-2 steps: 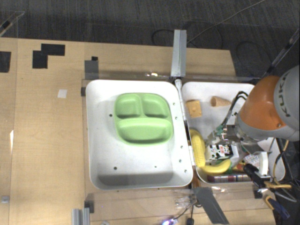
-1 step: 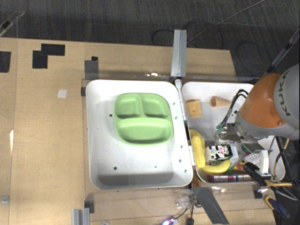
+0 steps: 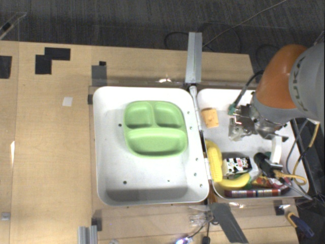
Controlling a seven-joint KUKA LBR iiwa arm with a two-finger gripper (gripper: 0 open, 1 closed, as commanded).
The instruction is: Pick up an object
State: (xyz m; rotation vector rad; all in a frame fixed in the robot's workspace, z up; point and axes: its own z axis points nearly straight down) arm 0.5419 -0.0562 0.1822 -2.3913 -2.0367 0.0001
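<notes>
Right bin: small tan block, near the top-left corner, long axis roughly up-down in the view, lying apart from the other items. Gripper: low over the bin to the block's right, apparently not touching it; its state cannot be told. Left bin: green divided plate.

- Wooden bench, pale, matt, with fine grain.
- Two white bins: left bin and right bin, smooth plastic with a soft sheen.
- Green divided tray, smooth plastic, slightly glossy.
- Metal bar between the bins, grey, brushed, dull.
- Orange band of the arm, smooth, glossy.
- Yellow banana, smooth, a little shiny.
- Small tan block, matt, looking like cork or wood.
- Dark floor, matt, rough like carpet.
</notes>
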